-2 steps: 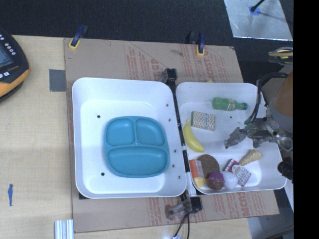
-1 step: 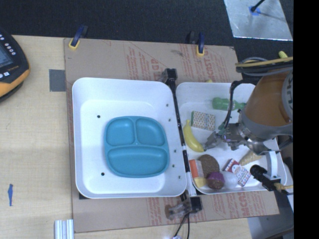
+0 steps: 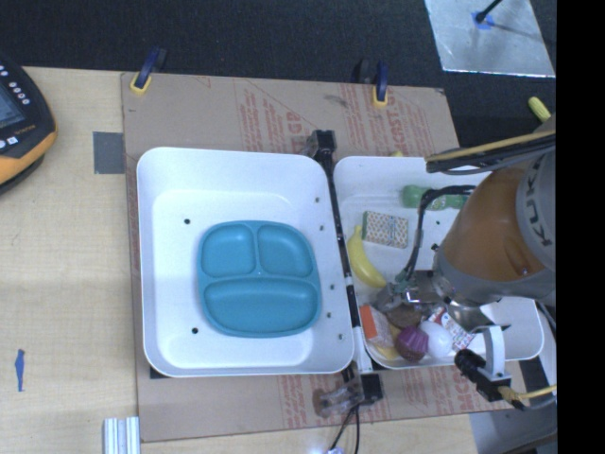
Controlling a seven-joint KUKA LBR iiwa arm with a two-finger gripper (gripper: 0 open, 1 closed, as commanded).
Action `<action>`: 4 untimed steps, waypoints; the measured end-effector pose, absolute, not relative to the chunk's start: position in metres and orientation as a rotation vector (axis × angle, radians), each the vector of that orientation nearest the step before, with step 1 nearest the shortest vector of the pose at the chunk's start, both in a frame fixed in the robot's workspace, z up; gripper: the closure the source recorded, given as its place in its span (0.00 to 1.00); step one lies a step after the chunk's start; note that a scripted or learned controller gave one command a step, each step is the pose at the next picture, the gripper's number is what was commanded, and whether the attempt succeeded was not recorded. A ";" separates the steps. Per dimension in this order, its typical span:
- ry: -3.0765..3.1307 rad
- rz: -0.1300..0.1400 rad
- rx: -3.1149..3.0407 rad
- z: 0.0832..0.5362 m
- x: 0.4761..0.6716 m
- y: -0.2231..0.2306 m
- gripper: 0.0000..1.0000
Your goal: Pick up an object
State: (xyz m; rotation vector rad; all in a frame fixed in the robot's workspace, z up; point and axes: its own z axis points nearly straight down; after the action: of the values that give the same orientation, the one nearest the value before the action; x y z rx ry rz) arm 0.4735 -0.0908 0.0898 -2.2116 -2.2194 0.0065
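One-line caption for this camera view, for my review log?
Arm lowered over the right bin of small items; blue divided plate alone in the left bin.

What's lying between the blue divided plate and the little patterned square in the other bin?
In the camera view, the bins' adjoining white walls and a yellow banana lie between the blue plate and the patterned square.

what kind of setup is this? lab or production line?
Most likely a robotics lab grasping rig, not a production line. Two white bins sit on cardboard clamped to a wooden bench; the right bin holds mixed toy-like clutter such as a banana, and a teach pendant lies at the bench's left edge.
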 end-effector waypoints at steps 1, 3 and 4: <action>-2.225 0.006 -2.212 0.102 0.475 -0.093 1.00; -2.224 0.003 -2.215 0.192 0.513 -0.040 0.00; -2.215 0.013 -2.219 0.109 0.506 -0.113 0.00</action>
State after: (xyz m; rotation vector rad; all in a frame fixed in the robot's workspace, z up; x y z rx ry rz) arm 0.5056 -0.1135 0.1092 -2.2190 -2.2146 0.0134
